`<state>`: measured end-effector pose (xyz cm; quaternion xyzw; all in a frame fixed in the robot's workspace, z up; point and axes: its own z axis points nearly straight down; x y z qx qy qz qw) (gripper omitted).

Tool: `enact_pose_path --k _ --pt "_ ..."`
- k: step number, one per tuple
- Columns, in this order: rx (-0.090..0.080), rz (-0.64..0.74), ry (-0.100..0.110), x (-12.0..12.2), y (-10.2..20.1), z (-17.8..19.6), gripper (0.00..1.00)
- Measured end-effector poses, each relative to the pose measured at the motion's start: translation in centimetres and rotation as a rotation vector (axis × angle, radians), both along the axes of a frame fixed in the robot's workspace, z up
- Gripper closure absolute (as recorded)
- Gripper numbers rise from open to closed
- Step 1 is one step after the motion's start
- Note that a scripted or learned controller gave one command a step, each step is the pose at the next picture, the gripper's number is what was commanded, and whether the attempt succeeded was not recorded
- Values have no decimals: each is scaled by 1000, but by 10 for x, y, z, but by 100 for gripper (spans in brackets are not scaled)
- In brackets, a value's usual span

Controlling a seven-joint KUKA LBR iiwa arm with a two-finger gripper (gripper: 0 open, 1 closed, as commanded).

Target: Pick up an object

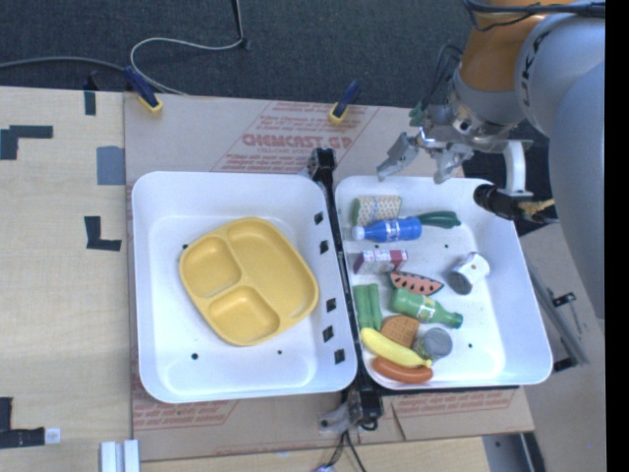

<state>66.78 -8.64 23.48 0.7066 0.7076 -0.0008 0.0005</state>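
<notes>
Metal-grey jaws (421, 162) hang spread apart with nothing between them, poised over the far rim of the right bin (526, 318), above its back-left corner. Behind them rises the grey arm (565, 57) with its orange band (506, 18), reaching in from the right.

Nearest below the jaws lies a small beige mesh-textured pack (378, 207), and beside it a dark green marker-like stick (432, 220). Touching that is a little blue bottle (390, 230) with a white cap, lying on its side. Just under it sits a small pink-and-white tube (381, 258). Toward the right side of the bin rests a white cup (468, 272), tipped over, its grey mouth facing the viewer.

Lower down the pile thickens: a watermelon slice (417, 284) in red with a green rind, a green bottle (425, 309) lying flat, a green cucumber-like piece (368, 305) against the left wall, a tan waffle-patterned biscuit (398, 329), a grey round lid (433, 342), a yellow banana (389, 347) and an orange-red sausage (401, 371) at the near edge.

Well apart, the left bin (157, 293) holds a yellow compartment tray (248, 279), set at a slant. Both bins sit on brown cardboard (226, 136) over the table (49, 264).
</notes>
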Motion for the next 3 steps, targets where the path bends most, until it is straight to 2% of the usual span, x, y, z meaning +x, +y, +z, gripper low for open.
enact_pose_path --k 1,2,3 --pt "1 0 -1 -8 -15 -149 0" --pt "-2 2 -3 -8 -15 -139 100" --pt "-3 2 -2 -8 -15 -140 0"
